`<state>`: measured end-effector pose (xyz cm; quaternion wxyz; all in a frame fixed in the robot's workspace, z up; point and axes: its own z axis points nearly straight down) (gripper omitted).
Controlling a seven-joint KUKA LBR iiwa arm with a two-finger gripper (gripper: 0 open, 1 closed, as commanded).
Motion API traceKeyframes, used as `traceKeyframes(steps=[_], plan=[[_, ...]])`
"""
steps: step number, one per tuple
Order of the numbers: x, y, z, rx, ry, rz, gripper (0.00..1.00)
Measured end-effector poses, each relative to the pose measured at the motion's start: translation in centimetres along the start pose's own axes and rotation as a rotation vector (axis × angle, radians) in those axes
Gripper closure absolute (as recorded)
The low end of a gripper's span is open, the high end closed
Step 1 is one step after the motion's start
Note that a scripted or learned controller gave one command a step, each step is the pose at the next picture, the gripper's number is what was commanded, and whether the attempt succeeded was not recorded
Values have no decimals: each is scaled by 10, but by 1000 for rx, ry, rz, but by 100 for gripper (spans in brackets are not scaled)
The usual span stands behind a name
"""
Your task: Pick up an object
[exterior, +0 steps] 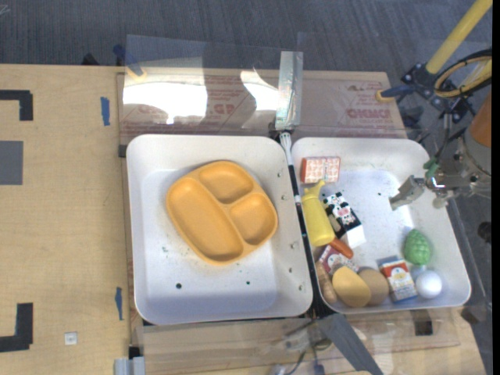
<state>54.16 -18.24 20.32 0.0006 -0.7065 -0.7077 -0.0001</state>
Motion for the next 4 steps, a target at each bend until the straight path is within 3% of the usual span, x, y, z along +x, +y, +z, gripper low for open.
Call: traceKeyframes(steps=[1, 2, 3, 4], plan=[[8, 72, 107, 6, 1, 39, 0], [8, 76, 90, -7, -2, 36, 100], [8, 76, 91, -6, -3, 36, 0], [88, 31, 106, 2, 1, 211, 0]])
